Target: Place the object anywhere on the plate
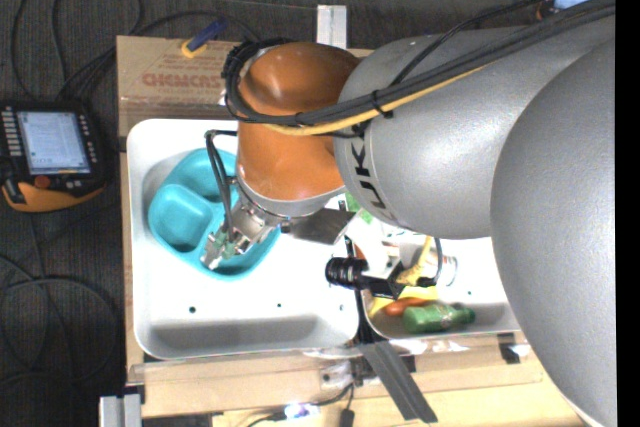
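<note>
Gripper (222, 249) found low over the teal plate (185, 210) in the left bin (240, 330), left of frame centre, tip at the plate's lower-right rim. Finger state not discernible, nor anything held there. Candidate objects, a green item (438, 317) among them, seen well apart in the right bin (490, 300), lower right of the tool.

The flat brown cardboard box (170, 75) at the far left of the bench carries red block lettering that seems to read "CHEMCRO" (its end runs under the arm). On the grey arm casing (420, 165), dark letters "UK" show, part of a longer name.
</note>
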Tool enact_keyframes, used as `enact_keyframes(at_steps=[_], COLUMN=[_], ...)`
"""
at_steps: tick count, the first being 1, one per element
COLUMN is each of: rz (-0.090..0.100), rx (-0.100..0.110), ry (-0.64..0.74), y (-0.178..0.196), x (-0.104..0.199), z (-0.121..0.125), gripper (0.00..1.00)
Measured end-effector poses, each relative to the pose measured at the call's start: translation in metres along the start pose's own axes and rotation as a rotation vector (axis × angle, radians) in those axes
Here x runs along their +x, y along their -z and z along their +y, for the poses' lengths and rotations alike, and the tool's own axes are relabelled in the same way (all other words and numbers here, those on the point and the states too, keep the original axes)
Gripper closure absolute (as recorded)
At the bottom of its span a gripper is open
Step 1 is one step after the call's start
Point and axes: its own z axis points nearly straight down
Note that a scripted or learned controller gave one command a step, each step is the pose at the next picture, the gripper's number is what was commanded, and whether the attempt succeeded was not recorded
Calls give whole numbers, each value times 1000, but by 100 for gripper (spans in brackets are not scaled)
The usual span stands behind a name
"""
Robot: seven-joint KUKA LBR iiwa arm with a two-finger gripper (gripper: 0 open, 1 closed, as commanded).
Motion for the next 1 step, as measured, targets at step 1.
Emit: enact_keyframes(at_steps=[1], rz=[-1], rx=[1], ry=[-200], y=[-20], x=[-50], z=[41], gripper=[100])
